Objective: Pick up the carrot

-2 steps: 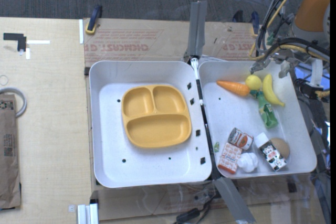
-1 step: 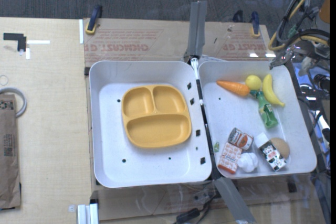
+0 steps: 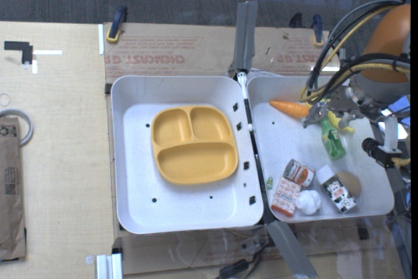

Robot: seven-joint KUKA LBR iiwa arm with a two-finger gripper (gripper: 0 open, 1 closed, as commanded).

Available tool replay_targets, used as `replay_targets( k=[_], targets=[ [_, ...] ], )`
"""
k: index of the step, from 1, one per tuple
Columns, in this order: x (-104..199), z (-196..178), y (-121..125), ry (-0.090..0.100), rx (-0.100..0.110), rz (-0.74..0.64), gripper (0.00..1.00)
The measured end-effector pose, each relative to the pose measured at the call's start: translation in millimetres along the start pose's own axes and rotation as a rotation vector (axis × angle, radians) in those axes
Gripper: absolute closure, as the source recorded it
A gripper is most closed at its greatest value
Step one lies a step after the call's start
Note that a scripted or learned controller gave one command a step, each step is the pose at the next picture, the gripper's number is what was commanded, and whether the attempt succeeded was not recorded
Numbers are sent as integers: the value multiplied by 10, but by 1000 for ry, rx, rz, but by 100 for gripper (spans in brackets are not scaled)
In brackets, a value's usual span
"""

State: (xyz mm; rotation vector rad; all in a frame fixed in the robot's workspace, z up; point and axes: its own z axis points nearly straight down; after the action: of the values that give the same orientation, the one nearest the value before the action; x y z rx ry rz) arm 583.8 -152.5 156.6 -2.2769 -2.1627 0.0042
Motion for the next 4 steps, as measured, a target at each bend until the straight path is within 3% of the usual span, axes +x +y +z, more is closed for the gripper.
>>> replay_targets(
  k=[1, 2, 3, 4],
  targets=[
    [170, -790, 251, 0, -2, -120, 0],
    [655, -347, 360, -1, -2, -334, 0],
    [627, -438, 365, -2, -3, -329, 100],
    [934, -351, 280, -1, -3, -709, 100]
  ],
)
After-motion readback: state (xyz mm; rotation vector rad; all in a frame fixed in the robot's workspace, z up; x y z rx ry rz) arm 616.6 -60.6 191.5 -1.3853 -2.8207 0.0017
